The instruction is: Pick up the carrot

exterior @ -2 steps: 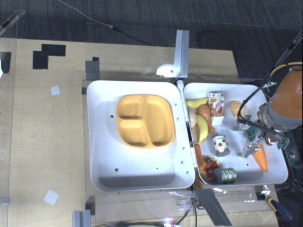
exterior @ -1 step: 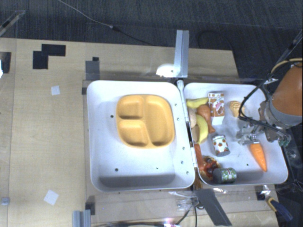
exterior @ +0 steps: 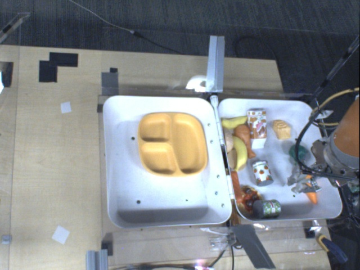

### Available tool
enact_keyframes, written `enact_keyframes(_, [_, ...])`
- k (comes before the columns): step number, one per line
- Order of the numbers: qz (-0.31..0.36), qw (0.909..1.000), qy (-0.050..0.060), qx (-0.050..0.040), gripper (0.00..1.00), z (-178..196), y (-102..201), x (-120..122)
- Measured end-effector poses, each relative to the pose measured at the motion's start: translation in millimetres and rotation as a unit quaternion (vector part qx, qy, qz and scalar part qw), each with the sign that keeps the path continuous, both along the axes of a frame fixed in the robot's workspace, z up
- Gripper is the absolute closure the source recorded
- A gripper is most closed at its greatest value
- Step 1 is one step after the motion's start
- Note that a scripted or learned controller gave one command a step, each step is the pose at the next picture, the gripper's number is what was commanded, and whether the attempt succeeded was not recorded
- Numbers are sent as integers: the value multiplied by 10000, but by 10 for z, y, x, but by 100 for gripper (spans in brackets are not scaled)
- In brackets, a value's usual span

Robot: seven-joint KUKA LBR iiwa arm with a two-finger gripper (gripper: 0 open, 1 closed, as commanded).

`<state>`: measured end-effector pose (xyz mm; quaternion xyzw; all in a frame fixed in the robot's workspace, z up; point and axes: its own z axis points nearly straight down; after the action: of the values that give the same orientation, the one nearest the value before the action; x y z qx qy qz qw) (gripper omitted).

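A small orange carrot (exterior: 311, 196) lies at the near right of the right bin (exterior: 281, 108), its pointed end sticking out from under the gripper's tip. My gripper (exterior: 304, 184) hangs directly over it, low above the bin floor, at the end of the grey arm with the orange band (exterior: 346, 136) that comes in from the right. The gripper's body hides most of the carrot. I cannot see whether the carrot is gripped or just lying beneath.
The right bin also holds two bananas (exterior: 240, 152), an orange-brown vegetable (exterior: 243, 134), a red-and-white carton (exterior: 256, 122), a bread piece (exterior: 282, 129), a small can (exterior: 262, 172), a green can on its side (exterior: 269, 208) and a dark green item (exterior: 297, 151). A yellow divided plate (exterior: 170, 143) sits in the left bin (exterior: 121, 167).
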<state>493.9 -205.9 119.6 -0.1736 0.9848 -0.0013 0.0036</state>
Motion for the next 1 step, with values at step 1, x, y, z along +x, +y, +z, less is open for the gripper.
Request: enact_keyframes(1, [-1066, 9943, -25, 4, 100, 502, 5, 106])
